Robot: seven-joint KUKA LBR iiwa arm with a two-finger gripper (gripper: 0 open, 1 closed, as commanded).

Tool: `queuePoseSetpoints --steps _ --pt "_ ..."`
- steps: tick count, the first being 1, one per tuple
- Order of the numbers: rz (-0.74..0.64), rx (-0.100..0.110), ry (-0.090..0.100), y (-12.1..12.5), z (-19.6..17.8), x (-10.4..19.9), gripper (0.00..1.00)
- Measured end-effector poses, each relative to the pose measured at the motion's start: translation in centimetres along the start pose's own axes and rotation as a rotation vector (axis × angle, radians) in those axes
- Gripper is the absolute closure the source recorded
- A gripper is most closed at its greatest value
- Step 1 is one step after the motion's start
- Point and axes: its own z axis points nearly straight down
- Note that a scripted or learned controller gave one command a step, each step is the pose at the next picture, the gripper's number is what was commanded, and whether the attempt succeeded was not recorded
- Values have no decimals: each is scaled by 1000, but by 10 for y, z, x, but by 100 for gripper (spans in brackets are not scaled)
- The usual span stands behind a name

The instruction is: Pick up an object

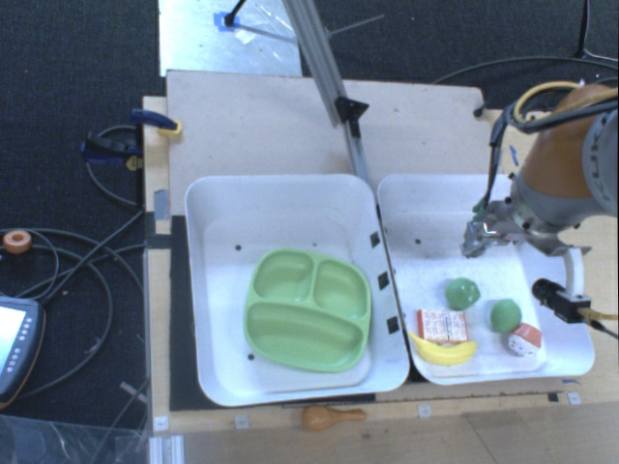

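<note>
Gripper (476, 241) hangs over the right bin (416, 201), up-left of the green ball (462, 293) w/ a gap between. Can't tell if jaws are open, nothing seen held.

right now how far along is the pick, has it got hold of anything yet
Nothing looks picked yet. The green ball, second green ball, snack box, banana and red-and-white object all lie on the right bin floor. In hand: the gripper hangs above that bin, up and left of the nearest ball. Left: descend, grasp and lift one item.
</note>
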Motion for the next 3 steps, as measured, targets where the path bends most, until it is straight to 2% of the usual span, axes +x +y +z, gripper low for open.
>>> queuePoseSetpoints --steps 1,2,3 --pt "-1 -2 0 -2 -64 -2 100" --pt "0 2 0 -1 -91 -2 100" --pt "-5 7 3 -17 -86 53 100"
